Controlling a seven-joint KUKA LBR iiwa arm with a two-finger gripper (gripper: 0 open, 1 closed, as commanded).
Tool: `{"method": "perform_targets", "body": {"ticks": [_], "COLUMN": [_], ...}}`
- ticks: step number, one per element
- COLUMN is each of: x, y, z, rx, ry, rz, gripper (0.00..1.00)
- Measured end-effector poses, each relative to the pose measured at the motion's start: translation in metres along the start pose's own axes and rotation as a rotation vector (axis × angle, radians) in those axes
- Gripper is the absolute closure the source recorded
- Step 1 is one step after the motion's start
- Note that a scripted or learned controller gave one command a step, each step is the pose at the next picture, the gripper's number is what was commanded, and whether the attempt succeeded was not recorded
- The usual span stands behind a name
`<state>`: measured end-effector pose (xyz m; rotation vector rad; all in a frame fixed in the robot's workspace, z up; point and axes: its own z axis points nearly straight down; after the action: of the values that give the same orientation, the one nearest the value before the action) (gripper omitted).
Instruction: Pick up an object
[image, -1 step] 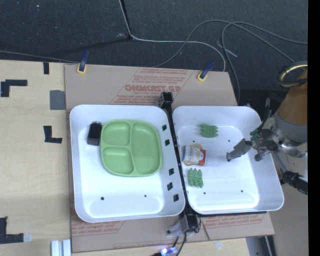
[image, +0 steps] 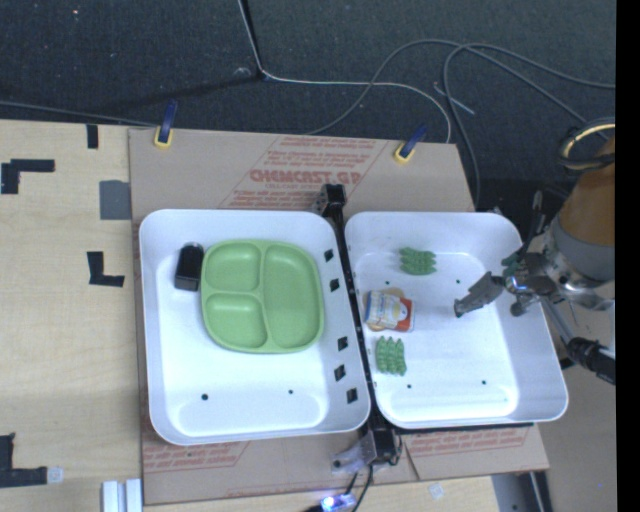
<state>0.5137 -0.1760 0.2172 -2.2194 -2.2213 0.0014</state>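
the arm at the right side of the frame is cut off by the edge, so only its orange band and the wrist part are seen. the gripper reaches over the right bin in the middle right; its fingers are dark and small, and it is not possible to tell how they stand. the small packet near the centre has a print too small to read. the black object in the left bin, just beside the green plate, is too small to tell what it is.
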Motion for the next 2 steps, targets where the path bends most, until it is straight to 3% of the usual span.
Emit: {"method": "perform_targets", "body": {"ticks": [2], "x": [0.005], "y": [-0.008], "z": [0.128], "rx": [0.004], "ry": [0.001], "rz": [0.0], "gripper": [0.0]}}
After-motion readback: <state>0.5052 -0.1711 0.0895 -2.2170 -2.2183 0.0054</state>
